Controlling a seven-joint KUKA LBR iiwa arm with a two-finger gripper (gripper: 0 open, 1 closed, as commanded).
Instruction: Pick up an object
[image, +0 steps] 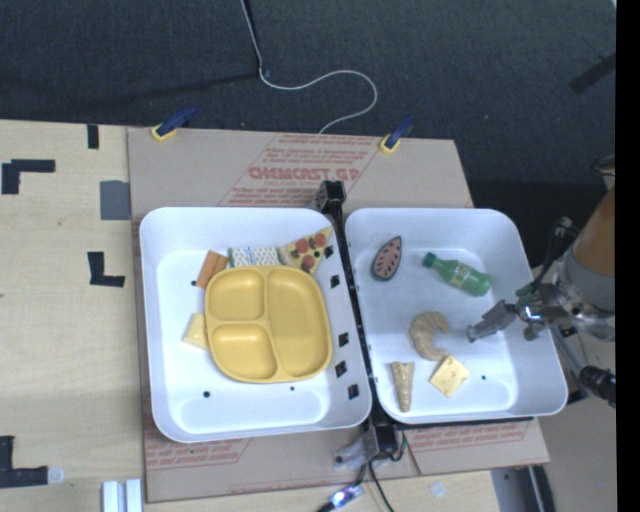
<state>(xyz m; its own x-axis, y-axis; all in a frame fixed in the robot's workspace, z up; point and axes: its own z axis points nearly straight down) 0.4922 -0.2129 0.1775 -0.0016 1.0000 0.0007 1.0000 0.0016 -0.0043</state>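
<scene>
We read this as the approach step: gripper (488, 326) low in the right bin (500, 225), holding nothing we can see, just right of the croissant (430, 333). Next it must close on something. Right bin: one croissant, one bottle (457, 274), one watermelon slice (386, 257), two cheese pieces (449, 377).

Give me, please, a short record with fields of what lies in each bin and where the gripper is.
left bin: yellow tray, with flat food pieces tucked under its top and left edges
right bin: watermelon slice, green bottle, croissant, cheese wedge, cheese block
gripper: over the right bin, just right of the croissant, holding nothing
</scene>
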